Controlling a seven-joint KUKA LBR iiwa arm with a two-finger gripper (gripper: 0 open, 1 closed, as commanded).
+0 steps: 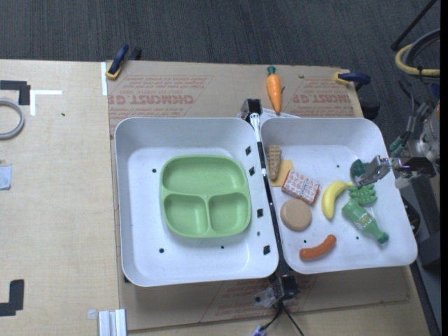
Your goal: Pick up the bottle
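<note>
1. Bottle (365, 220) first, since it was the whole point – the green one lay on its side in the right bin (392, 257), near the right wall, neck pointing toward the front corner. Lying flat like that, it'd probably need a grab across the body.

2. Biggest things in view: two white bins side by side on cardboard, and the left bin (140, 257) held a green divided plate (206, 196). Well apart from the action, so no bother there.

3. The gripper (372, 172) sat low over the right bin, just above the bottle's upper end, coming in from the right. Couldn't tell if its fingers were spread or closed – too small and cluttered. I wouldn't call the bottle held.

4. Some green leafy thing (361, 190) sat right under the gripper, touching the bottle – my guess for what gets grabbed by mistake.

5. Banana (332, 197) was just beside the bottle on the left, close enough to get nudged.

6. Smaller stuff further left: a sausage (318, 247), a round bun (296, 215), a red-patterned box (301, 185) and a waffle-ish piece (273, 162) – all out of the way.

7. A carrot (273, 87) lay outside the bins, at the back.
</note>
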